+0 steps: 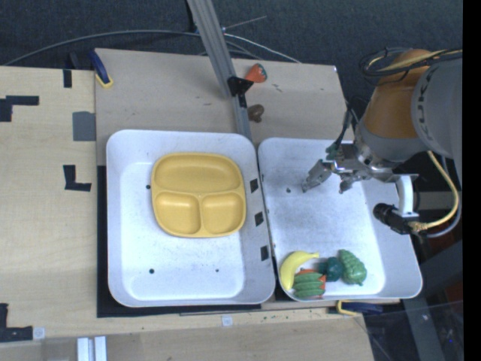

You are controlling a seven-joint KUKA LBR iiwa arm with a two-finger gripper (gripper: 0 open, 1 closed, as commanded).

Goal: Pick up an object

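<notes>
Wooden bench (173,96) under everything, black tape marks on its left part. Two white bins side by side: left bin (128,277), right bin (391,269). My arm (421,89) comes in from the right, grey with the orange band, wrist over the upper part of the right bin. Yellow divided plate (199,192) sits in the upper half of the left bin, one wide compartment toward the far side, two smaller ones toward the near side.

My gripper (329,181) hangs over the right bin's upper middle, tilted down and left. Fingers spread apart, nothing between them. Bare bin floor below.

Objects all cluster at the near edge of the right bin, well apart from my gripper. Yellow banana (293,264): curved, long axis running from the lower left up to the right, one tip toward the bin's near-left corner, the other toward the green things. Touching it on the near side, a green and orange toy vegetable (309,283), long axis roughly left-right. Just right of that a dark teal piece (331,268), shape hard to tell. Rightmost, a bumpy green vegetable (352,268), long axis slanting from upper left to lower right.

Behind the bins a grey pole (214,36) slants up, small orange object (257,72) beside it.
</notes>
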